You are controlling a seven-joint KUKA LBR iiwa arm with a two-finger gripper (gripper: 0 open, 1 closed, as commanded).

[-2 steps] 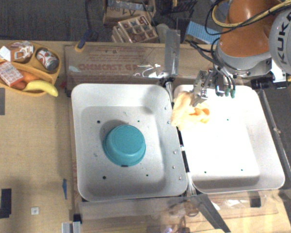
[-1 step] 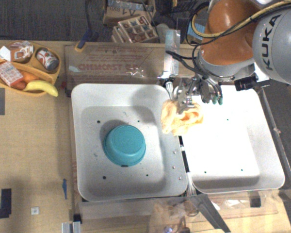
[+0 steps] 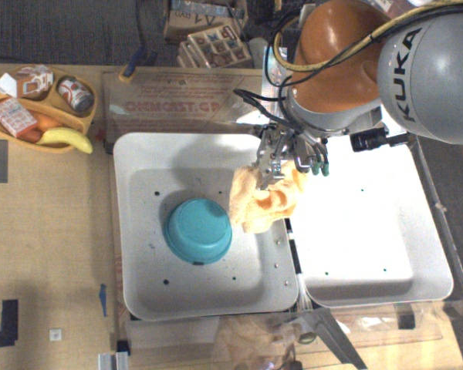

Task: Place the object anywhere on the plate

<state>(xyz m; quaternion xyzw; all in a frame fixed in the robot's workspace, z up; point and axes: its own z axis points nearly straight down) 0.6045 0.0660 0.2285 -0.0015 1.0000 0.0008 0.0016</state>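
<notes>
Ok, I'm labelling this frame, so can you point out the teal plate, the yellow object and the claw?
teal plate [image 3: 199, 230]: camera view, middle of its upturned surface, in the left bin.
yellow object [image 3: 264, 200]: camera view, middle of the crumpled mass at the left bin's right edge.
claw [image 3: 282, 163]: camera view, between its fingertips, above the yellow object.

Robotics lab, KUKA arm [image 3: 424, 68] over white bins [image 3: 139, 284], toy food tray [image 3: 38, 118], cardboard boxes [image 3: 204, 21]
</notes>
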